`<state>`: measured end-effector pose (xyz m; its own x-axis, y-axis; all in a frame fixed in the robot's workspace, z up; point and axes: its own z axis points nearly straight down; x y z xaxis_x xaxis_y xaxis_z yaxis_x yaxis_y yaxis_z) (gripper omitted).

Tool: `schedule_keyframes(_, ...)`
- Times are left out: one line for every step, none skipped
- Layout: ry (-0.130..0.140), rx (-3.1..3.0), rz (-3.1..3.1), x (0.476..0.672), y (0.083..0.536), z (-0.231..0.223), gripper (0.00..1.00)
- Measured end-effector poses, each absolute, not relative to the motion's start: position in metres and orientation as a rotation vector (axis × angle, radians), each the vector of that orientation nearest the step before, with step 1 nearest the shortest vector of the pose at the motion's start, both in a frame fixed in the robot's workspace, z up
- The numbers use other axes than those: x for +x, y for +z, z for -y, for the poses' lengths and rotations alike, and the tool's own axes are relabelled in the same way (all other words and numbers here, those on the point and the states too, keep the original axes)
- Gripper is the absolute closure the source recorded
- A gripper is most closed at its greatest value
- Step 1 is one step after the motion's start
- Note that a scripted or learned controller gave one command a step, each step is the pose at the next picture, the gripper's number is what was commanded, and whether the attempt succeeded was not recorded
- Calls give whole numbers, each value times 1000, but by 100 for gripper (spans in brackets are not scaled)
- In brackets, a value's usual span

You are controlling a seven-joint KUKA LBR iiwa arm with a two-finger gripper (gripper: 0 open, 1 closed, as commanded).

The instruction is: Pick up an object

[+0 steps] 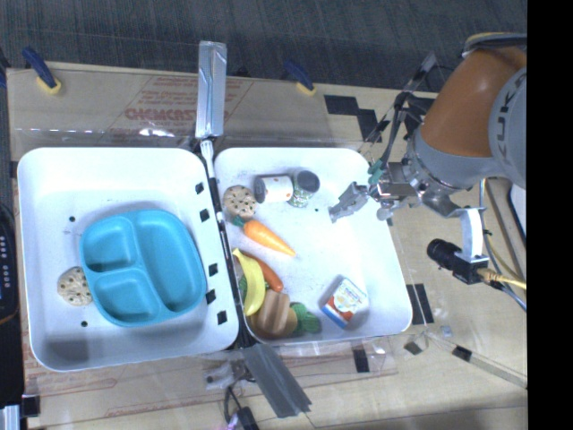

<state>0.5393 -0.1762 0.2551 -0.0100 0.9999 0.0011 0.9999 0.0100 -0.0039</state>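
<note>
My gripper (367, 206) hovers over the upper right part of the right bin (380, 258), open, with nothing between its fingers. Left of it lie a white can (285, 187) on its side and a cookie (238, 201). An orange carrot (268, 236) lies below those, near the bin's middle. A banana (252, 281), a brown bread roll (274, 313) and a green piece (309, 320) crowd the bin's lower left corner. At the lower right sits a small white, blue and red carton (345, 300).
The left bin (40, 240) holds a blue divided plate (141, 264) and a second cookie (74, 286) at its left. A metal divider (210, 88) stands between the bins at the back. The bench runs on to the right of the bins.
</note>
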Motion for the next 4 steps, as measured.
schedule_keyframes(9,-2245,2185,523,153,135,0)
schedule_keyframes(0,-1953,2457,536,92,173,0)
schedule_keyframes(-1,-2002,2418,580,92,95,0)
schedule_keyframes(2,-2002,2416,580,101,97,100)
